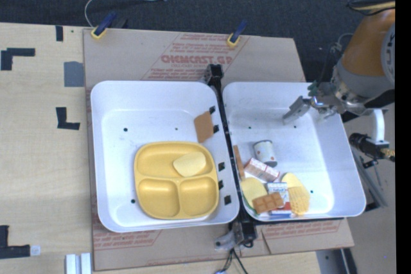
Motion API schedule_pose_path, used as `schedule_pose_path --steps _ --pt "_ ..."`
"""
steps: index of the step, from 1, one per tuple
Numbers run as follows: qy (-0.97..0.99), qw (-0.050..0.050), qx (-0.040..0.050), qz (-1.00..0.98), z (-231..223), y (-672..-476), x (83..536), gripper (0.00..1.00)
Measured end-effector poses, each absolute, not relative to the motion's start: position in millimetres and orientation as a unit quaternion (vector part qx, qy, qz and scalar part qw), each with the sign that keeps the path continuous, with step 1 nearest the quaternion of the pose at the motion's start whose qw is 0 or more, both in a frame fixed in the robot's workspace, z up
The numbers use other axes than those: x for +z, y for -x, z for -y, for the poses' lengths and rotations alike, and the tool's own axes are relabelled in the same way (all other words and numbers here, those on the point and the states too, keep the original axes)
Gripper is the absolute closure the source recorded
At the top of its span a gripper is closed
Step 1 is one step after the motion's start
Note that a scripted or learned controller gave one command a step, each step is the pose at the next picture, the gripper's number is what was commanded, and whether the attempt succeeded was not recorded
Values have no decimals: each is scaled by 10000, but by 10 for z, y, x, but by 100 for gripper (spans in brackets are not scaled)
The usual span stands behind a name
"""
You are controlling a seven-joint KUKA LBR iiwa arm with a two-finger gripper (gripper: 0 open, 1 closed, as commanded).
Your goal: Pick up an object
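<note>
In the camera view the gripper (297, 110) hangs over the far part of the right bin (321, 131), and its fingers are a little apart with nothing between them. Nearer to the camera than the gripper lies a small cup (264, 151), and further on a heap of food toys (275, 192) at the near edge. To the left of the gripper, in the left bin (115, 112), sits a yellow tray (175, 179) and a brown card (205, 126)

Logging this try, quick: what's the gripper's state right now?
Gripper: over the right bin's upper part, nothing seen between its fingers; open or shut cannot be told.
</note>
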State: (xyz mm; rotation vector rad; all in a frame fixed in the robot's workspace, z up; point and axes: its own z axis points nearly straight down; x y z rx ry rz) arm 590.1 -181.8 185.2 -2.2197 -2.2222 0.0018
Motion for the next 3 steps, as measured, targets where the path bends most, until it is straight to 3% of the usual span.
schedule_pose_path --steps 1,2,3 --pt "7054 27 12 7088 1142 -5834 1375 0" --pt "7066 -11 6 7076 1112 -5745 826 0" --pt "7066 -23 -6 7076 1115 -5761 964 100"
